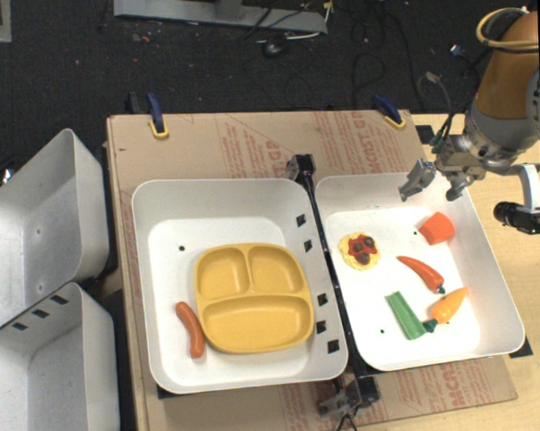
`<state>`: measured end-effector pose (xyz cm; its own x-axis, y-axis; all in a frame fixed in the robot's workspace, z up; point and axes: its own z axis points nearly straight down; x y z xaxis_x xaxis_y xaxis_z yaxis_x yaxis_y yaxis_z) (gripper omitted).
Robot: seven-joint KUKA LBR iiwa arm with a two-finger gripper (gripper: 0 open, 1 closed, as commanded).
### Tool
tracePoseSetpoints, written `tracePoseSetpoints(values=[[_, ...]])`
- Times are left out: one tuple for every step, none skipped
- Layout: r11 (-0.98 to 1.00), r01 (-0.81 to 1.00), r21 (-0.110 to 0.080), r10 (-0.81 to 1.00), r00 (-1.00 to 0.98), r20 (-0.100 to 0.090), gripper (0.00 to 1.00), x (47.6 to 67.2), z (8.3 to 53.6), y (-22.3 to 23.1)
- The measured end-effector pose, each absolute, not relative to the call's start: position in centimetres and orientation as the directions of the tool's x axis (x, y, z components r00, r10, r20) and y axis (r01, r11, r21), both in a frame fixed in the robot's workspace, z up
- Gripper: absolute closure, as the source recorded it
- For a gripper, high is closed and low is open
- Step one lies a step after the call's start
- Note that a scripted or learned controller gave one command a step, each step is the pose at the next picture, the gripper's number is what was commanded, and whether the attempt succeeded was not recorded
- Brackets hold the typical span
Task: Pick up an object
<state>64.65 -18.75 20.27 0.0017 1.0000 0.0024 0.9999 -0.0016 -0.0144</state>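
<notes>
The gripper [437,183], fingers spread wide and holding nothing, hangs over the far edge of the right bin [498,334]. Inside that bin, an orange block [437,228] lies nearest the gripper, with a red chili pepper [422,270], small pizza [360,250], green stick [403,314] and orange pepper [447,306] beyond.

- The two bins, left [156,260] and right [487,272], look like smooth white plastic with a soft sheen.
- The yellow divided plate [254,297] looks like smooth, matt plastic.
- The board [222,141] beneath the bins looks like matt brown cardboard printed in red.
- The sausage [191,330], red pepper [422,271], orange block [437,229] and green piece [404,315] look like smooth plastic.
- The arm [505,75] has a glossy orange band.
</notes>
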Motion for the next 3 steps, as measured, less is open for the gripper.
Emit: tracePoseSetpoints(values=[[0.001,1.000,0.001,1.000,-0.001,0.000,0.00,65.0,21.2,-18.7],[0.004,1.000,-0.003,1.000,-0.004,0.000,0.00,65.2,16.9,-18.5],[-0.001,1.000,-0.005,1.000,0.001,0.001,0.00,64.1,11.8,-18.8]])
